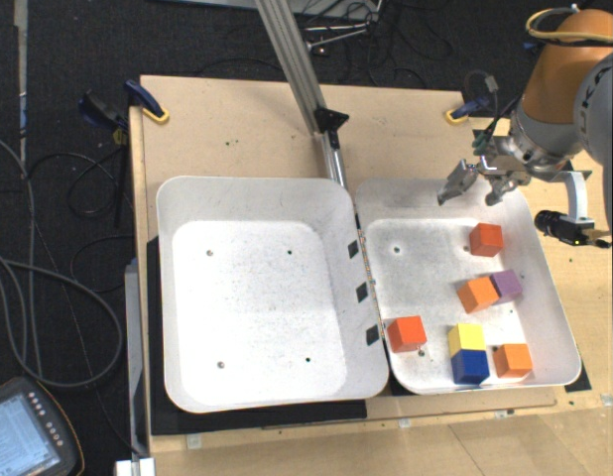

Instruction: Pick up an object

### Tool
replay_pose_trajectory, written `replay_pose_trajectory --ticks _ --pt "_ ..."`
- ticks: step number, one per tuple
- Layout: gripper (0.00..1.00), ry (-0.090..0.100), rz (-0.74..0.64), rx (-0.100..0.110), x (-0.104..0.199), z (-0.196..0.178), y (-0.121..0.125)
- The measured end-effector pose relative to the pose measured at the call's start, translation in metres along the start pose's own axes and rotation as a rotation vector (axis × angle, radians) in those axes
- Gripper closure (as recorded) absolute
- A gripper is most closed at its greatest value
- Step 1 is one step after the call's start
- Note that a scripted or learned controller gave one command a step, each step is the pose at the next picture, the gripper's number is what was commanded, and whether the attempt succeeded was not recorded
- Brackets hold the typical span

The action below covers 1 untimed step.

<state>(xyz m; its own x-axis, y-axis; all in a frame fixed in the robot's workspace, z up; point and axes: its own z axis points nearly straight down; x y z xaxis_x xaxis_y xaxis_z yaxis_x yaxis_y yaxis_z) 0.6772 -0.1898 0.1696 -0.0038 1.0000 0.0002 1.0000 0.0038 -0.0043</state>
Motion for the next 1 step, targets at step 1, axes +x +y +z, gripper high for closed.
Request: replay_pose_trajectory --ticks 1 --pt "0.0 0.001 0.0 0.003 0.0057 0.0637 -0.0025"
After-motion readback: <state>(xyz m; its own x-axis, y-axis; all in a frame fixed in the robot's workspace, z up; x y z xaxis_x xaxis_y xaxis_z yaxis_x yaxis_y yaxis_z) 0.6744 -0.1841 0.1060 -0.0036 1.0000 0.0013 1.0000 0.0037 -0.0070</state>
